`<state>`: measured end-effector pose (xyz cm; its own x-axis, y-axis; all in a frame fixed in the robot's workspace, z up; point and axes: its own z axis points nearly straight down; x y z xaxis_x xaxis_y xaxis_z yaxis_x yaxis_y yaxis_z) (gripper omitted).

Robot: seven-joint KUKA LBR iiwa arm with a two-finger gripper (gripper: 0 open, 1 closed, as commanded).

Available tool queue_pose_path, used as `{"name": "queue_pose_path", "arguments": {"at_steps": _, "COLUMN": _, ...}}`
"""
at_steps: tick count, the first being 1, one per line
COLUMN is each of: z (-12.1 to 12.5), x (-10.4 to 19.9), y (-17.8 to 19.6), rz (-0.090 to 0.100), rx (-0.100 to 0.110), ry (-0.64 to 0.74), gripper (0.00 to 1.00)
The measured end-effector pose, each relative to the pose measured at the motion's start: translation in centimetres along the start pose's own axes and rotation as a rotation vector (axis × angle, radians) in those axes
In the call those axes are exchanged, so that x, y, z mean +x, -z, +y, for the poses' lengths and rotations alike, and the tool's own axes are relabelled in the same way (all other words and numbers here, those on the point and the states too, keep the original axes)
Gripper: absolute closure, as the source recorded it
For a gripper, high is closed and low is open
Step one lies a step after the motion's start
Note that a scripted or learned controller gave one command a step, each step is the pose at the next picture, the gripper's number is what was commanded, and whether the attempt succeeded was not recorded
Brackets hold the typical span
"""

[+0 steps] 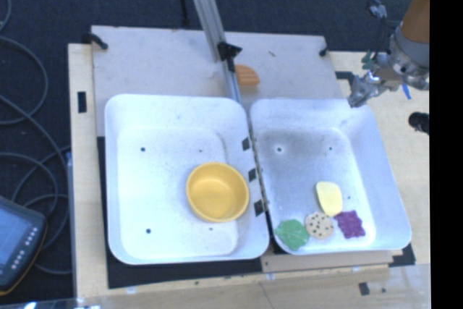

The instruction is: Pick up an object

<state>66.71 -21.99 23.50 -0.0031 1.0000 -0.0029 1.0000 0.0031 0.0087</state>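
A tablet-like screen (16, 242) is cut off at the near left corner. In the right bin (376, 148), along its near wall, lie a green piece (292, 234), a speckled cookie (318, 225), a purple piece (351, 223) and a pale yellow piece (329, 197) — all toy-like, exact kinds hard to make out. A yellow bowl (217, 192) sits in the left bin (137, 134). Farther back, an orange object (247, 76) hides partly behind a metal rail (206, 3) on the pale desk (145, 58). The hand (359, 92) hovers over the right bin's far corner, blurred — whether clenched, I cannot tell. Dark floor with cables lies beyond.
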Motion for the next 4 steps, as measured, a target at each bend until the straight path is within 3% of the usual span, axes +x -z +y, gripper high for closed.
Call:
{"name": "queue_pose_path", "arguments": {"at_steps": 1, "z": 1.1, "x": -0.3, "y": 5.1, "rz": 0.0, "rx": 0.0, "ry": 0.003, "gripper": 1.0}}
{"name": "queue_pose_path", "arguments": {"at_steps": 2, "z": 1.2, "x": -0.4, "y": 6.4, "rz": 0.001, "rx": 0.005, "ry": 0.004, "gripper": 1.0}}
{"name": "queue_pose_path", "arguments": {"at_steps": 3, "z": 2.0, "x": 4.5, "y": 5.7, "rz": 0.002, "rx": 0.008, "ry": 0.002, "gripper": 1.0}}
{"name": "queue_pose_path", "arguments": {"at_steps": 4, "z": 0.9, "x": 9.9, "y": 4.5, "rz": 0.002, "rx": 0.009, "ry": 0.002, "gripper": 1.0}}
